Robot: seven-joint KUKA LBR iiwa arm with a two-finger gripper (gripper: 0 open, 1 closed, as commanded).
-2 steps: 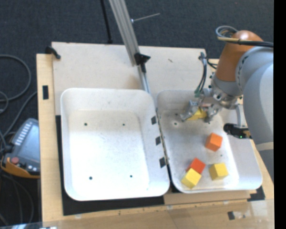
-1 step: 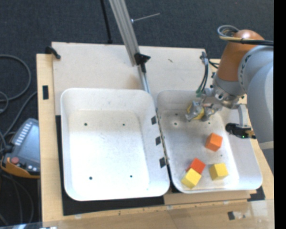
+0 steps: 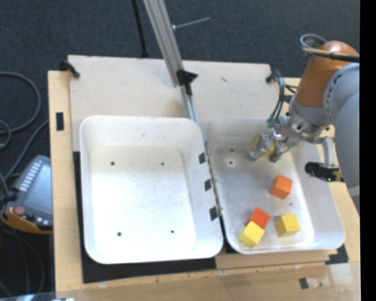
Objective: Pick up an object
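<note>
The arm enters from three o'clock, and its hand (image 3: 267,148) sits low over the upper part of the right bin (image 3: 238,137). A small yellow piece (image 3: 259,144) shows at the hand's tip, but the view is too coarse to tell whether it is an object pinched there or part of the tool, or how far the hand is spread.

The clear candidates lie toward five o'clock from the hand: an orange cube (image 3: 281,186) nearest, then a red-orange block (image 3: 259,217) touching a yellow cube (image 3: 252,234), and a duller yellow cube (image 3: 287,224) just beside them near the bin's lower rim. The left bin (image 3: 144,187) lies at nine o'clock.

The risks look plain. If the hand closes where it is, it may catch nothing. If the yellow piece is only nipped at an edge, it could slip on lifting. Going for the touching pair could nudge one block and spoil the grip on the other.
</note>
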